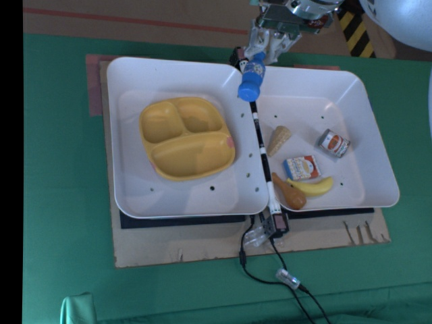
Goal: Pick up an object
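a green bench (61, 181) carries two shallow white bins side by side on a sheet of brown cardboard (169, 248). the grey arm (398, 5) reaches in from the upper right corner. the left bin (135, 201) holds a yellow divided plate (187, 138) with three compartments, lying flat near its middle. the right bin (368, 147) holds five small things: an orange cone (278, 139) near its left edge, a small tin can (333, 143) on its side toward the right edge, a small white and orange box (301, 167) in the middle, a yellow banana (312, 186) just below the box near the front edge, and a brown pear-shaped piece (289, 193) touching the banana's left end in the front left corner. a black and white striped strip (262, 155) runs along the seam between the bins, with cables (283, 275) trailing off the front edge of the cardboard. the claw (257, 54) hangs over the far end of that seam, its fingers narrowed around the top of a blue bottle (250, 81). the bottle hangs tilted beneath the fingers, lifted above the rims of both bins, its lower end over the seam.
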Tool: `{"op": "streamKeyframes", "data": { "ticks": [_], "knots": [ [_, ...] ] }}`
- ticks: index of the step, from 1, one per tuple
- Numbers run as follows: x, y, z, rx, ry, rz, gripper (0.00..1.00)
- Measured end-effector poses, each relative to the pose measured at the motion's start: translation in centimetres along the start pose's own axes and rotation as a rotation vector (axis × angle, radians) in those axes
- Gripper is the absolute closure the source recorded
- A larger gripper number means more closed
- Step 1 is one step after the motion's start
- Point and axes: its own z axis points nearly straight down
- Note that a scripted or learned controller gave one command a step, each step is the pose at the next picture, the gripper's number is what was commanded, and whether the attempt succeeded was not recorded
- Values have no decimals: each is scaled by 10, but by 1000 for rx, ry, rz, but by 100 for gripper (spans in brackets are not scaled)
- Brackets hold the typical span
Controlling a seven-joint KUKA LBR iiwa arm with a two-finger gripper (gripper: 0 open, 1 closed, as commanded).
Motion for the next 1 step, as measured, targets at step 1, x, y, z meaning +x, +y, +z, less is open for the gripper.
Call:
{"op": "streamKeyframes", "data": {
  "ticks": [1],
  "knots": [
    [-42,14,38,9,-5,5,100]
  ]
}}
